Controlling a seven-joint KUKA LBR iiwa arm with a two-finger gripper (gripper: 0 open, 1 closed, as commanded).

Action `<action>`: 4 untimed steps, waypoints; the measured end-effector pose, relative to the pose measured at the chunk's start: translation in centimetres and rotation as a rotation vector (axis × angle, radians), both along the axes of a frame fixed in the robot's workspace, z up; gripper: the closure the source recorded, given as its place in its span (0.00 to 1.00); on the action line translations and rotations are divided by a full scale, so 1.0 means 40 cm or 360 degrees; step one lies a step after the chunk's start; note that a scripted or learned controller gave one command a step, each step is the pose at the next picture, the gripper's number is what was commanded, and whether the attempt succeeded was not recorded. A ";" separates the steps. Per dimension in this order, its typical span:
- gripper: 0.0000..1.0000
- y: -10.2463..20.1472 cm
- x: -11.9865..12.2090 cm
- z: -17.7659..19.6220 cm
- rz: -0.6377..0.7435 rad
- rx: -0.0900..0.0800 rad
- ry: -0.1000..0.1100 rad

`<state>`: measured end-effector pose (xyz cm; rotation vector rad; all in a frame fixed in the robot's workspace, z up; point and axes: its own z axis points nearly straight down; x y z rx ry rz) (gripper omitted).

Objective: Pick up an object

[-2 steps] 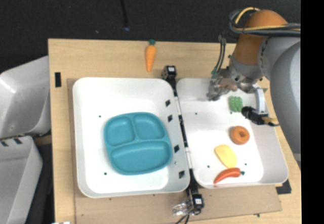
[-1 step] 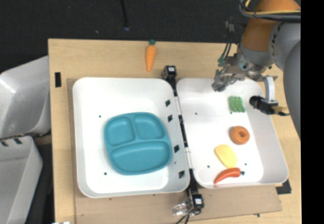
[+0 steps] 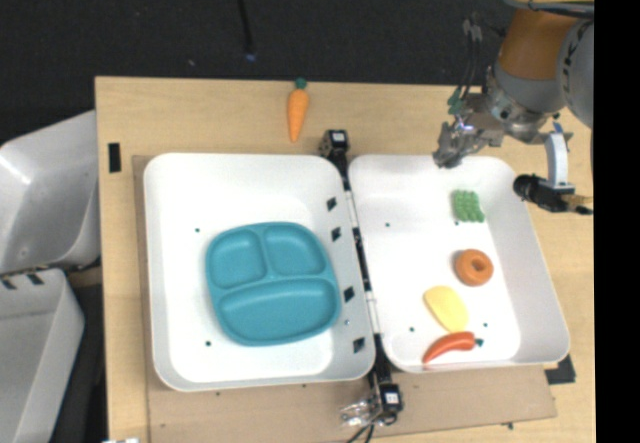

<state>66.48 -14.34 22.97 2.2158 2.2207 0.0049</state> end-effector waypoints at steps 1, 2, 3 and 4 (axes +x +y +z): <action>1.00 -0.003 0.002 0.001 0.0001 -0.0001 0.0004; 1.00 0.111 -0.023 0.025 0.0004 0.0002 0.0008; 1.00 0.251 -0.072 0.048 0.0007 0.0003 0.0006; 1.00 0.350 -0.105 0.043 0.0005 0.0002 0.0010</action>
